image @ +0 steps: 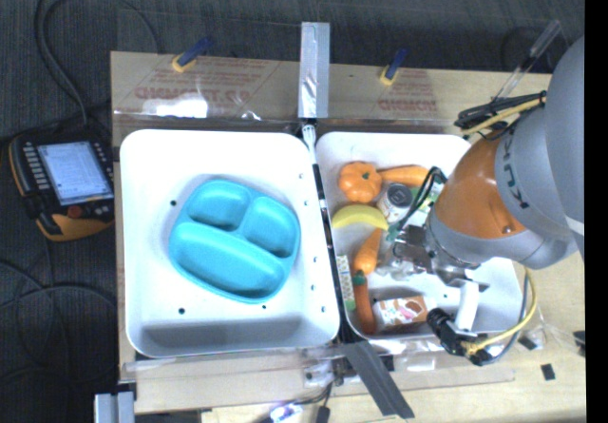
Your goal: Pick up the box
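The grey arm [532, 174] with its orange band covers much of the right bin [328, 221], and its end effector [410, 255] sits low among the items there, so whether it is open or closed cannot be told. In the left bin [133, 250] lies a blue divided tray [235, 238]. The box [399, 310], a small white and brown carton lying flat, sits near the right bin's front edge, just below the end effector, beside an orange [359, 181], a banana [359, 218] and carrots [368, 252].
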You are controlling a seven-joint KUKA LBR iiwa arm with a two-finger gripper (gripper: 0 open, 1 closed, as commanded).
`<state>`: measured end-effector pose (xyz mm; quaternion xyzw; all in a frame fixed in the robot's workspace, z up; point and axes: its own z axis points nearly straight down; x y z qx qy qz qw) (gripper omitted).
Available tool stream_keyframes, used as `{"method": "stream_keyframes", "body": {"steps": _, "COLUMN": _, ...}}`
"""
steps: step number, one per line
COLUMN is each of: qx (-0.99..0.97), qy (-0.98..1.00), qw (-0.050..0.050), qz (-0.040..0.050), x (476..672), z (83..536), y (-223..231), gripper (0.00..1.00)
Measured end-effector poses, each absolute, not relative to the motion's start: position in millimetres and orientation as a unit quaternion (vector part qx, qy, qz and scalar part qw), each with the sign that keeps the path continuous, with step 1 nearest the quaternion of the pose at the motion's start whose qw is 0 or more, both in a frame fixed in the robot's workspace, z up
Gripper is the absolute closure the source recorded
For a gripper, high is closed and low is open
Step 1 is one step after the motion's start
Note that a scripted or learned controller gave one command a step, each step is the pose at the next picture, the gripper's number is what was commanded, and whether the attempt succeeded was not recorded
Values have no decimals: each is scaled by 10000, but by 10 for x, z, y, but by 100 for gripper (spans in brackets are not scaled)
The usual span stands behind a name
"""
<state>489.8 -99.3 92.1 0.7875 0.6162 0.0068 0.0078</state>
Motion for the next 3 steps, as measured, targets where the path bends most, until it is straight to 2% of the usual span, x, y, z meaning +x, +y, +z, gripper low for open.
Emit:
{"method": "stream_keyframes", "body": {"steps": 1, "qx": 7406, "qy": 6719, "qw": -1, "qz": -21, "x": 5191, "z": 1830, "y": -744, "gripper": 100}}
{"method": "stream_keyframes", "body": {"steps": 2, "qx": 7757, "qy": 6311, "qw": 3, "qz": -22, "x": 4838, "z": 2835, "y": -213, "gripper": 100}}
{"method": "stream_keyframes", "body": {"steps": 3, "qx": 8441, "qy": 5363, "qw": 2, "qz": -27, "x": 4833, "z": 2894, "y": -842, "gripper": 100}}
